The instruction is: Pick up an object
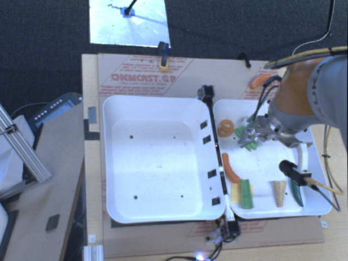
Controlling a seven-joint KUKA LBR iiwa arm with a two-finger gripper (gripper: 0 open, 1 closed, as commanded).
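My gripper (251,136) is low over the upper left part of the right bin (315,200). A small green thing (250,144) shows right at its tip and is partly covered by it; I cannot tell whether it is gripped. An orange ring (225,128) lies just left of the gripper. Toward the front of this bin lie a curved orange-red piece (230,168), a yellow block (236,192), a green block (246,194), a tan cone (279,193) and a dark teal piece (297,192).
The left bin (114,145) stands beside the right one, with a black-clipped divider (215,145) between them. A white curved piece (303,157) lies at the right bin's right side. An orange thing (260,81) rests on the board behind the bin.
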